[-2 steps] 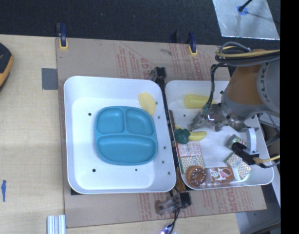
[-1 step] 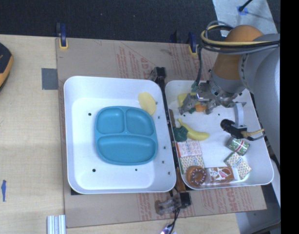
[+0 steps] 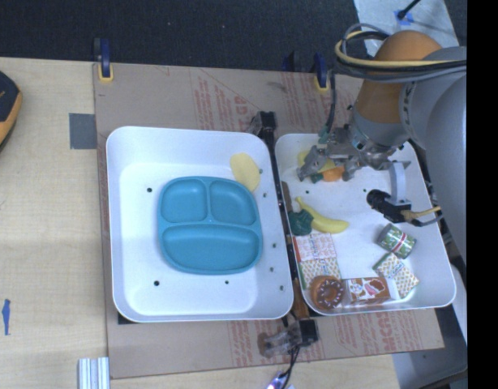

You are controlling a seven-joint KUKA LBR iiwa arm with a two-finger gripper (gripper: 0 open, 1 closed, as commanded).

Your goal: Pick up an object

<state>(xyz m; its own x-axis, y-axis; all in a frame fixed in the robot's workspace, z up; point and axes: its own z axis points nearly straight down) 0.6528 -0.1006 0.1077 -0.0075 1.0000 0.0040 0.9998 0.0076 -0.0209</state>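
My gripper is down in the far left corner of the right bin, hanging from the grey arm with the orange band. A small orange object lies right against the gripper's tip, and I cannot make out whether it is being held. Just in front of it lie a yellow banana and a dark green piece. A green and red can lies toward the bin's right side.
The left bin holds a blue divided plate and a pale yellow piece at its far right. The right bin's near part has printed packets, a small carton and a brown doughnut.
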